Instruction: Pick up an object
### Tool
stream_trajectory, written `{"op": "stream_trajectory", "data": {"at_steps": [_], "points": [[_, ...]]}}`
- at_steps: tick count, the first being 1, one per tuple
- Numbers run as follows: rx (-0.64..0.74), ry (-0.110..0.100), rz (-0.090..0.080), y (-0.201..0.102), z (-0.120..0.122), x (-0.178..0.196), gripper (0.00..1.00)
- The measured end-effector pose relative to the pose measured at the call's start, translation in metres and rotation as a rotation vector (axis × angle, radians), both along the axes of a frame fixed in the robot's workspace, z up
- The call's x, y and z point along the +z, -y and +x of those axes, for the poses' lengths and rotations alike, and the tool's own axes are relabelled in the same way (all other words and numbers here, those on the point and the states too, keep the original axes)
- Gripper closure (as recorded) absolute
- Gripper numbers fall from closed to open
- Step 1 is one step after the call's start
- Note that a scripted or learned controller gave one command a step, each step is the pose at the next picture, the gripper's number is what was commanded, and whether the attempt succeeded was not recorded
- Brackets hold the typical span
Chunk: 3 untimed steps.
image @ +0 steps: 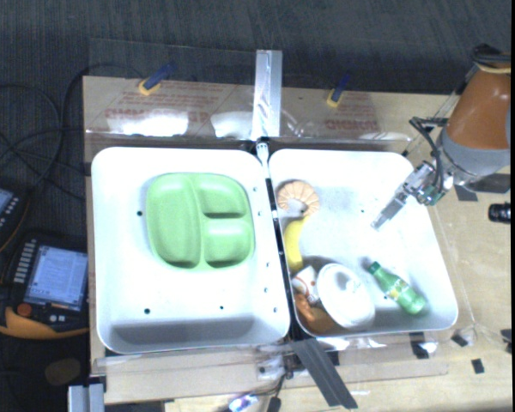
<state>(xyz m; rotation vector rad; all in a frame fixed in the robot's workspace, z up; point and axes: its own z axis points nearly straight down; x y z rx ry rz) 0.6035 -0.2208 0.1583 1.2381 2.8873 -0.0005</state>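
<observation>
The right bin holds a tan shrimp-shaped toy at its far left. Below that toy lies a yellow banana. A white cup, a brown item and a green bottle sit along the near side. My gripper hangs over the bare middle-right of this bin, slanting down and to the left from the grey wrist. It is above and slightly right of the green bottle and touches none of the objects.
A green divided plate lies in the left bin. The arm's orange band rises at the right edge. A metal divider separates the bins. Tablets and cables lie left of the bench.
</observation>
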Motion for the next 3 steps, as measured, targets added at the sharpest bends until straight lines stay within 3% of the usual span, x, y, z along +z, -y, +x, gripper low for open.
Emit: {"op": "stream_trajectory", "data": {"at_steps": [1,2,3], "points": [[0.0,0.0,0.0,0.0,0.0,0.0,0.0],[-0.093,0.01,0.0,0.001,-0.058,-0.069,0.0],[-0.504,0.018,0.005,-0.014,-0.087,-0.067,0.0]]}}
